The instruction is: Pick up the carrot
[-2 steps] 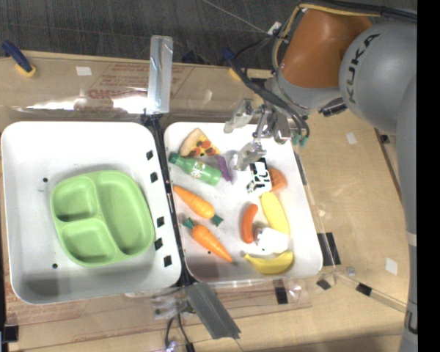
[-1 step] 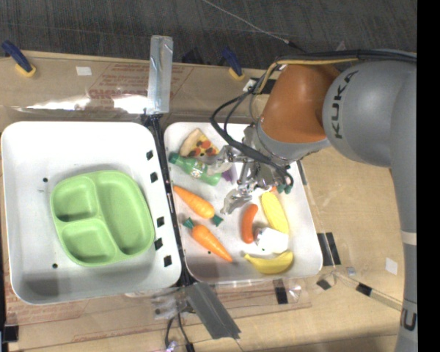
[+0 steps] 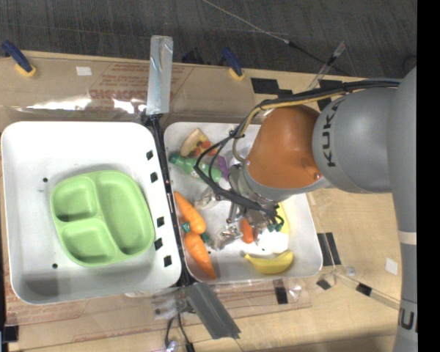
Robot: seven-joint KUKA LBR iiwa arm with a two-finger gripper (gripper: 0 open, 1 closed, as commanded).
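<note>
Two orange carrots lie along the left wall of the right bin [image 3: 308, 218]: one [image 3: 188, 213] at mid-height, the other [image 3: 199, 254] nearer the front corner. My gripper [image 3: 235, 232] is low inside this bin, under the orange wrist band [image 3: 282, 149], a short way right of both carrots. A small orange-red piece [image 3: 247, 231] sits right against the gripper; I cannot tell whether it is held. The wrist hides the middle of the bin.
A yellow banana [image 3: 270, 261] and a white item [image 3: 273, 239] lie at the bin's front right. Green [image 3: 183, 161] and purple [image 3: 218, 171] toys and a tan wedge [image 3: 196, 141] lie at the back left. The left bin [image 3: 22, 152] holds a green divided plate [image 3: 101, 215].
</note>
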